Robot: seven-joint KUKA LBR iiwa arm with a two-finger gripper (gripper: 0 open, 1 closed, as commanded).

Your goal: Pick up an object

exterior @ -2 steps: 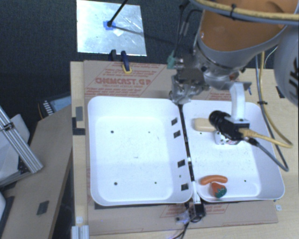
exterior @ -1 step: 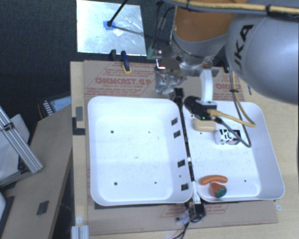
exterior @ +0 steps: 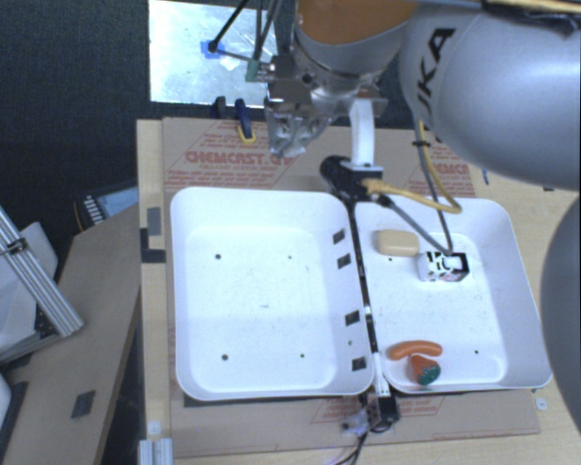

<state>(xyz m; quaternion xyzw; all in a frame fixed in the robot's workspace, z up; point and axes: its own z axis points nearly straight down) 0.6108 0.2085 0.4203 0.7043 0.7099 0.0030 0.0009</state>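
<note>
The robot's body is a thick arm [exterior: 508, 82] of smooth, light grey, rounded casings with a soft sheen. Dark block letters, partly readable as "KUKA", run along one casing. Above the wrist sits a broad orange band [exterior: 349, 18] under a grey ring. Below it hangs the end effector [exterior: 292, 127], a compact, blurred block of silvery grey metal with darker parts. A white upright bracket, a black fitting and thin yellowish and grey cables [exterior: 427, 195] trail beneath the big casing.
</note>
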